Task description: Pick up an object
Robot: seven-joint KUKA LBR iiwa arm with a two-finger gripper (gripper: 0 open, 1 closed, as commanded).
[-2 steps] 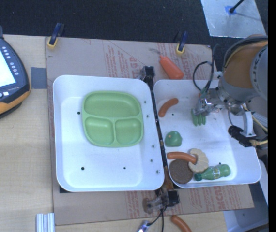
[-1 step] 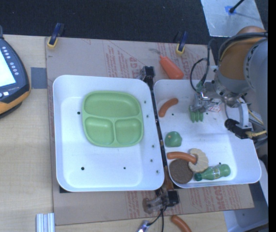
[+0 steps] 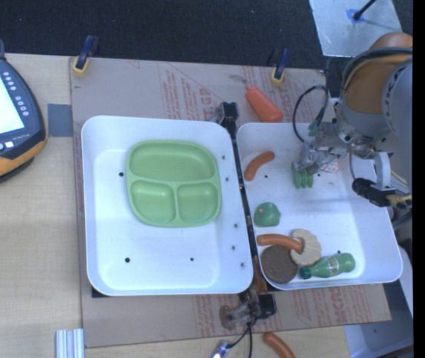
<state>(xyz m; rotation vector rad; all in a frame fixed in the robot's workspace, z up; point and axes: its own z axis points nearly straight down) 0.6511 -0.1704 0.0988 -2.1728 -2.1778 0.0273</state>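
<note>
Camera view: the two-finger gripper [image 3: 311,159] reaches down into the right white bin [image 3: 361,230], its tips at the top of a small green ribbed plastic piece [image 3: 303,175]. That piece stands in the upper middle of the bin, its long axis running roughly up and down the view, the lower end pointing toward the bin's centre. It is pale green with several parallel prongs or ridges. Whether the fingers pinch it or merely touch it cannot be told. An orange sausage-shaped toy [image 3: 258,164] lies to its left, tilted. A green plastic bottle [image 3: 328,265] lies near the bin's bottom edge. The left white bin [image 3: 101,200] holds a green divided plate [image 3: 174,183].
</note>
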